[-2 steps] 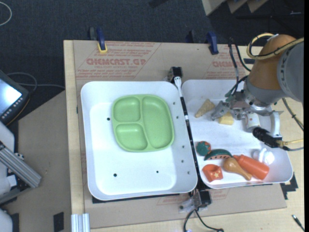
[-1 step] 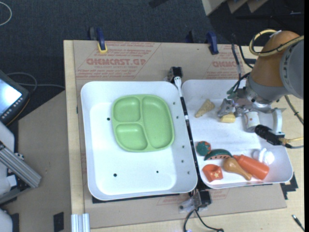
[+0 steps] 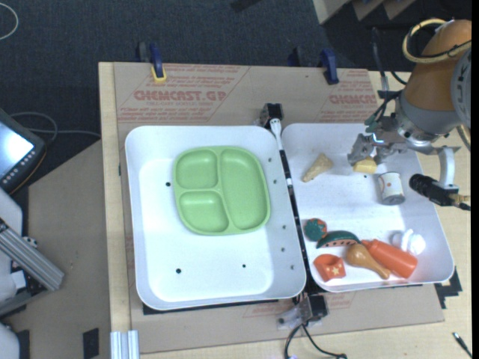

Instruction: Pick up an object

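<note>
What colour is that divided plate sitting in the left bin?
Light green. The divided plate shows clearly in the camera view, against the white left bin.

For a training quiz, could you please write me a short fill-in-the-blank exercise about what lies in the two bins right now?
1. The green divided plate lies in the ____ bin as the camera sees it.
2. The plate has ____ compartments.
3. The gripper is above the ____ bin.
4. The orange carrot lies near that bin's ____ edge.

Missing words: left; three; right; front
</note>
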